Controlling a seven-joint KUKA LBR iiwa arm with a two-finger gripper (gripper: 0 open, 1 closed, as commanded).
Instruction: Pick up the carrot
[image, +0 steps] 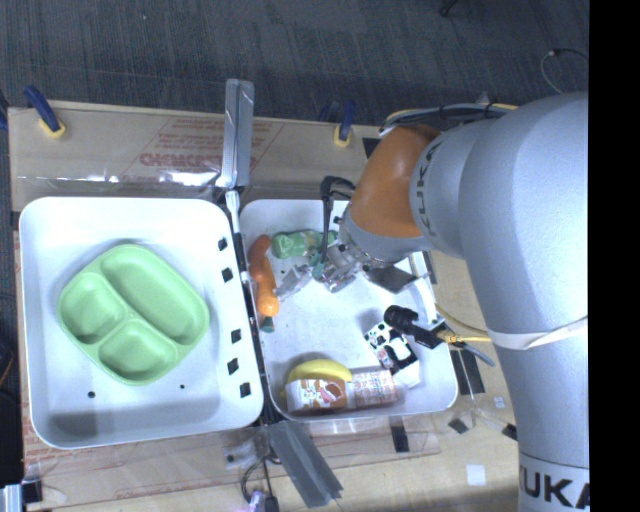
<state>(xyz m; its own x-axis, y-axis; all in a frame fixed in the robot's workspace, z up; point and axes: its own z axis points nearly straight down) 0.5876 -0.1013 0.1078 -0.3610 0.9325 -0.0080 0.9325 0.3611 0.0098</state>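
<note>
Carrot (263, 277) against right bin's (340, 415) left wall | gripper (333, 268) just right of carrot | grip: cannot tell

Carrot (262, 282) tight vs bin wall (243, 300); green bottle (292, 244) crowds top; right side open.

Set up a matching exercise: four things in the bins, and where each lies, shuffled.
Things:
1. carrot
2. green divided plate
3. banana
4. gripper

Places:
A. in the left bin, on its floor
B. near edge of the right bin, against a labelled bottle
C. along the right bin's left wall
D. low over the far part of the right bin, just right of the carrot

Pairs: 1-C, 2-A, 3-B, 4-D
</note>
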